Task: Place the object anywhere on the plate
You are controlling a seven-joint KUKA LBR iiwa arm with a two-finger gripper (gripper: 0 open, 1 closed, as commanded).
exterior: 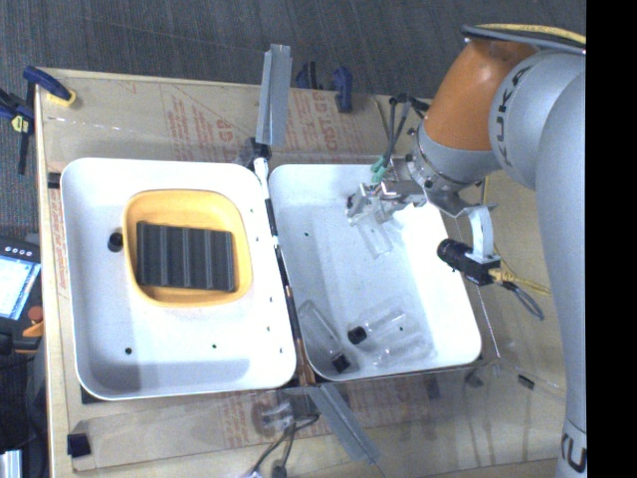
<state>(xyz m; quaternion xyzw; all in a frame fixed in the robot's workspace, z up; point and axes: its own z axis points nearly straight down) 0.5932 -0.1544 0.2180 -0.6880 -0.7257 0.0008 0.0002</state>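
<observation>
Your gripper [373,202] hovers over the right bin [453,342]; can't tell its state; clear plastic pieces [383,332] lie near the front, far from the yellow plate [189,205]; see-through stuff could easily slip or get missed.

Two shallow white bins [100,366] look like smooth, slightly glossy plastic, the yellow rounded plate [144,207] with a dark ribbed centre looks glossy, the clear objects [383,332] are transparent plastic, and the counter [179,108] is matt brown cardboard-like board.
</observation>
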